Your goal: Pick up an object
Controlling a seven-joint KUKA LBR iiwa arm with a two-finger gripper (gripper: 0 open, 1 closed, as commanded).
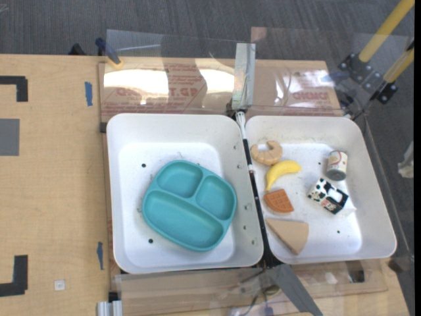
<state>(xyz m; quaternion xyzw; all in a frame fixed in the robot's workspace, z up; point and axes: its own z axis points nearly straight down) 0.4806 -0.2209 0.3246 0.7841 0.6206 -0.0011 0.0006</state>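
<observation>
Gripper state cannot be told from this view, and nothing in either bin is seen held.

Largest is the wooden bench [46, 176], stretching away left of the teal plate [189, 205], with black corner marks and short strips of blue tape [88, 93] on it. Behind the plate, a cardboard panel [164, 91] under clear film carries reddish printed lettering; glare covers it and the words cannot be read.

The left bin [125, 143] holds the teal plate, a three-section dish lying flat and a little askew. The right bin [368, 229] sits just right of the plate's bin, their rims touching along a metal strip.

All the loose things lie right of the plate, in the right bin. A tan wedge [289, 234] lies nearest the front, to the plate's lower right. A yellow banana [281, 172] lies level with the plate's upper edge, with a pale ring doughnut [267, 152] just behind it and an orange waffle square [279, 201] just in front. Farther right of the plate, a black-and-white cow-patterned toy [328, 195] lies on its side, and a small tin can [336, 165] rests behind it; the can's label is too small to read.

Yellow rods with a black clamp [368, 78] stand far to the plate's upper right, outside the bins.
</observation>
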